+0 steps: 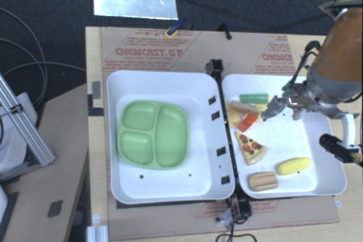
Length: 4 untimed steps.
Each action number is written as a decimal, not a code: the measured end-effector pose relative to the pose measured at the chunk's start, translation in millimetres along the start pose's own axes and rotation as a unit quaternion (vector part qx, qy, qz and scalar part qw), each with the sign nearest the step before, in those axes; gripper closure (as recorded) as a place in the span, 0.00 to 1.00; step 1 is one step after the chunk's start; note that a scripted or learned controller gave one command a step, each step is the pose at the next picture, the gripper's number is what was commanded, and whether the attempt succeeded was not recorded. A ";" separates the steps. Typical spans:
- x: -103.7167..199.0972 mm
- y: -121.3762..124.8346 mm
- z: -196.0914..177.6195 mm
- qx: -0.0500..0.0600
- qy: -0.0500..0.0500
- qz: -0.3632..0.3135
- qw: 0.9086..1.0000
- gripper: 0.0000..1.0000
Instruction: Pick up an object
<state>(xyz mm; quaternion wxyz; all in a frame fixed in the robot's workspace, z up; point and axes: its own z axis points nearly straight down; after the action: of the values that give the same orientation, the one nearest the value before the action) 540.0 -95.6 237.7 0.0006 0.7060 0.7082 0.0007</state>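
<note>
The bench is topped with brown cardboard (142,48) printed in red letters, and on it sit two shallow white bins of smooth, glossy plastic with rounded corners. The left bin (164,82) carries a pale green divided plate (153,134), a soft-cornered square moulded into three compartments with a matte finish.

The right bin (317,178) holds the toy food. A green stick-shaped piece (253,98) lies at the far side, with a tan flat piece (243,107) just near of it and an orange-red wedge (247,121) touching that. Near of these lies a pizza slice (250,148), a triangle with a tan crust edge and red spots on a yellow face. To its right is a yellow corn cob (294,165), bumpy and oblong, and at the near edge a brown bread-like roll (263,180), smooth and rounded.

The grey arm with its orange band (343,42) reaches in from the right. The gripper (272,107) hangs over the far part of the right bin, its dark tip just right of the tan and orange pieces. Whether its fingers are parted or closed cannot be told from this view, and nothing can be seen held between them.
</note>
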 end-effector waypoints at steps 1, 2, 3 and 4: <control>43.3 -55.5 21.5 0.003 0.001 -0.002 1.000 0.00; 85.5 -13.5 55.1 0.000 0.001 -0.003 1.000 0.00; 72.9 -53.5 53.5 0.002 0.000 0.002 1.000 0.00; 57.7 44.7 42.6 -0.005 -0.001 -0.001 1.000 0.00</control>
<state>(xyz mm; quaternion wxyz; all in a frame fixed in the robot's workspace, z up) 584.7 -37.7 195.2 0.0046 0.7052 0.7090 0.0032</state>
